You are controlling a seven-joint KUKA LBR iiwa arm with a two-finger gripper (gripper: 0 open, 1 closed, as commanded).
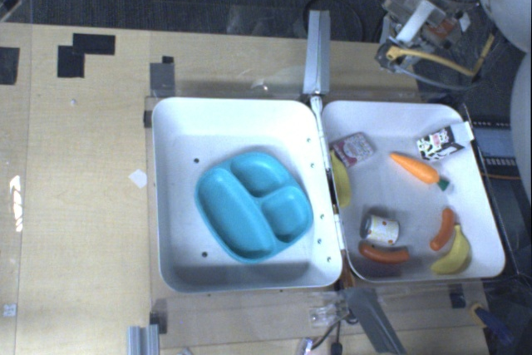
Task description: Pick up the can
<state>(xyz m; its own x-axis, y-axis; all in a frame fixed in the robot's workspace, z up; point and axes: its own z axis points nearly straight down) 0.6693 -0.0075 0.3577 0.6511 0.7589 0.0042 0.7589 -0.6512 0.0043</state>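
The can (381,227) is small and silver-white with a dark end, and lies on its side in the front middle of the right bin (470,179). It touches a red-brown sausage (384,253) just in front of it. My gripper (413,25) hangs high at the top right, beyond the right bin's far edge and well away from the can. Nothing shows in it.
The right bin also holds a carrot (416,168), a black-and-white carton (439,144), a pink packet (357,147), a second sausage (443,229), a banana (453,253) and a yellow piece (341,179) by the divider. A blue divided plate (253,205) lies in the left bin (179,179).
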